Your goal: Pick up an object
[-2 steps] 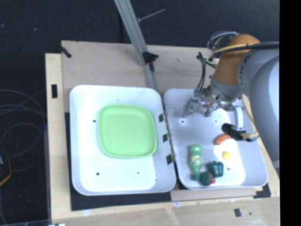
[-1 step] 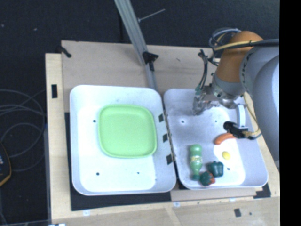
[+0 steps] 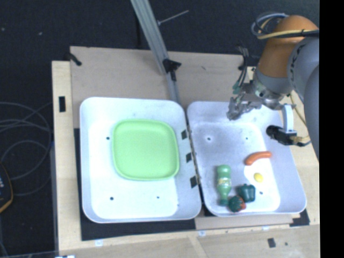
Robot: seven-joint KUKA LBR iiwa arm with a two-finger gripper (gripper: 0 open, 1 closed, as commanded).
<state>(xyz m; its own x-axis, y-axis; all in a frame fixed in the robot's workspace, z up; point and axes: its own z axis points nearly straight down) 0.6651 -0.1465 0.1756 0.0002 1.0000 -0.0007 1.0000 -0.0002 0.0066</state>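
A wooden bench top [image 3: 64, 160] bears two shallow white plastic bins side by side. The left bin [image 3: 97, 198] holds a pale green square plate [image 3: 145, 149] lying flat at its middle. The right bin [image 3: 215, 122] touches it along a shared edge. A grey metal pole [image 3: 153, 34] slants up from the bench's far side, and black cables [image 3: 21, 138] trail at far left.

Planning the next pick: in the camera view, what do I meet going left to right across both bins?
Flat light-green square plate in the left white bin → green plastic bottle in the right white bin → small yellow round piece, with the end effector hanging over that bin's far end.
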